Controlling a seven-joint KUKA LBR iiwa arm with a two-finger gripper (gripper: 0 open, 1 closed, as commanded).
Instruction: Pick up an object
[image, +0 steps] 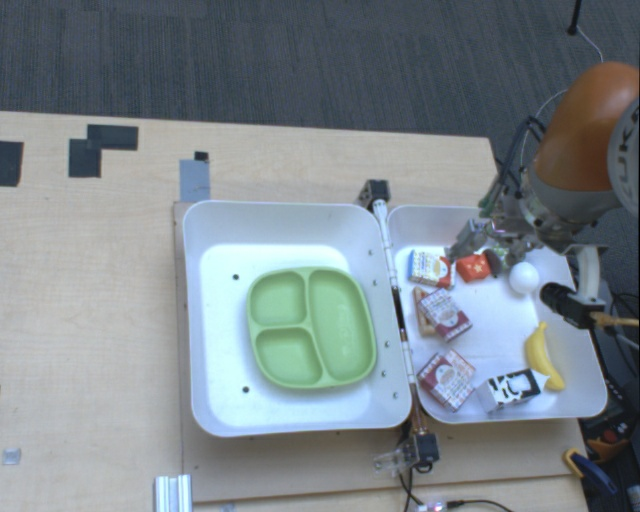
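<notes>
Gripper (478, 243) seen low over right bin (590, 400), beside red object (473, 267) and white ball (523, 277); grip state cannot be told

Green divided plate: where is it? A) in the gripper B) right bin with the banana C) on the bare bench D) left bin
D: the green divided plate lies flat in the left bin, alone there; the banana and small cartons sit in the right bin.
</notes>
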